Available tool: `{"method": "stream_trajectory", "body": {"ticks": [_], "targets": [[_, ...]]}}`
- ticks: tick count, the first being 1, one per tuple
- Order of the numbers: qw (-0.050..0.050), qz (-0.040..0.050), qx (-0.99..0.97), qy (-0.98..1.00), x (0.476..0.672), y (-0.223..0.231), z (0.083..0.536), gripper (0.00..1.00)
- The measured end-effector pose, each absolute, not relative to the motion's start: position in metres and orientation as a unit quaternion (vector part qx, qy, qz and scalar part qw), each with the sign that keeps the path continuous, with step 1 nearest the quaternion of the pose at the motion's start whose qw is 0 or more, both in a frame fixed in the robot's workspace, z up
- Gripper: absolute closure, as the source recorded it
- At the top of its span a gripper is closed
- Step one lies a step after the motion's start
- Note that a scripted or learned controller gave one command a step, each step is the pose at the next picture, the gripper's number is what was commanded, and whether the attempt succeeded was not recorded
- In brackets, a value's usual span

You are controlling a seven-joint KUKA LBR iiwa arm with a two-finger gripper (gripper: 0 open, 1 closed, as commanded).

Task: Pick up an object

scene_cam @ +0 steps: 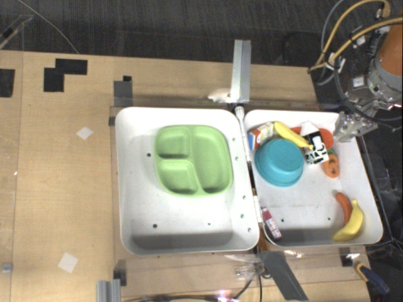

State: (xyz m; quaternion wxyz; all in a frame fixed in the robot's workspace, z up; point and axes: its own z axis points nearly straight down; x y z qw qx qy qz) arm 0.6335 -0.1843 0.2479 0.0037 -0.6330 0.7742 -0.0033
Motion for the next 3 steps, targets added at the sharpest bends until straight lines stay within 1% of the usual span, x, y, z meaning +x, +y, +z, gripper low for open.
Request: {"method": "stream_trajectory", "body": {"ticks": [1, 2, 3], "targets": [[0.004, 0.0013, -0.653, 0.757, 0.651, -0.086, 0.213, 1.00], [0.004, -0.0027, -0.707, 0.707, 0.671, -0.159, 0.232, 1.00], [0.005, 0.0006, -0.730, 0.684, 0.670, -0.056, 0.207, 1.00]]}}
